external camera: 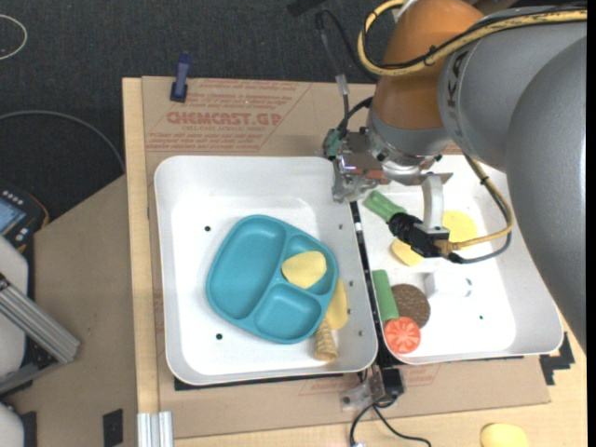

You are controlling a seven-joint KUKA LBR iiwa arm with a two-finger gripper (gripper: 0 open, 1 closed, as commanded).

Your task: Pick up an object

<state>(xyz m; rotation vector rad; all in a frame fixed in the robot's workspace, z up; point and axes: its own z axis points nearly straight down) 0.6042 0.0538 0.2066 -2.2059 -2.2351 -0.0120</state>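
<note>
My gripper (346, 184) hangs below the orange band, low over the divider between the two bins at its far end. Just right of it lies a green piece (377, 203) in the right bin (521, 333). That bin also holds yellow pieces (458, 223), a green stick (382, 291), a brown disc (412, 304), a red tomato-like piece (402, 335) and a small white piece (453, 287). In the left bin (177, 250) sits a blue divided plate (251, 277) with a pale yellow piece (304, 268) on it. A yellow-and-tan cone (329, 329) lies at the plate's near right edge.
The arm's grey body covers the right bin's far right corner. A black cable connector (416, 233) hangs over the yellow pieces. The bins rest on a cardboard sheet (233, 115) with a blue clip (181, 78) at its far edge.
</note>
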